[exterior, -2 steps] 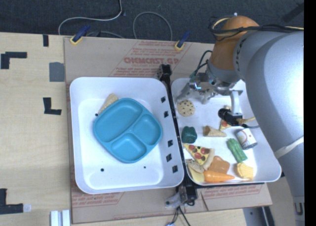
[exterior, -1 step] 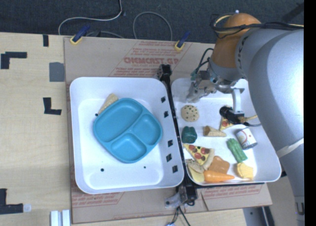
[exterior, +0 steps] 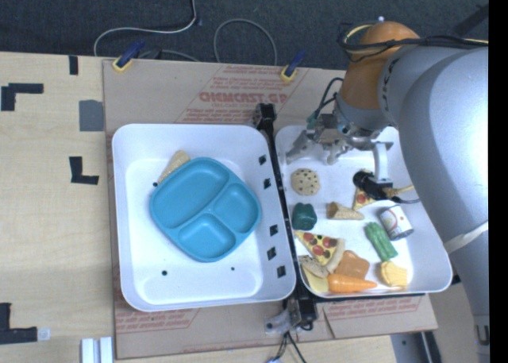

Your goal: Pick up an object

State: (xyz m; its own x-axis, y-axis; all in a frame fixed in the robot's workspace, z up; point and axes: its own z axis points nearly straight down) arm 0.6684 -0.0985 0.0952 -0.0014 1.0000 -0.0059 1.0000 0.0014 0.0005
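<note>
Our claw point(exterior: 329, 144) hangs over the top end of the right bin point(exterior: 435, 252). We can see its grey fingers spread a little apart, with nothing between them. So it is open and holds no toy.

The toys lie lower down in that same bin, on the side nearer to us in the camera view. The closest one is the round cookie point(exterior: 305, 182). It sits just below the claw and a bit toward the wall between the two bins. It is round, so it has no long way and no short way. We think the claw could close on it from any side.

Under the cookie is a dark green cup point(exterior: 304, 215), then a pizza slice point(exterior: 320, 247). Farther off are a green pickle point(exterior: 380, 241), which lies slanted, and an orange carrot point(exterior: 350, 283), which lies flat across the bottom.

The left bin point(exterior: 127, 155) has a blue tray point(exterior: 205, 207) in it, well apart from the claw.

We think the next move is a short drop down onto the cookie.
</note>
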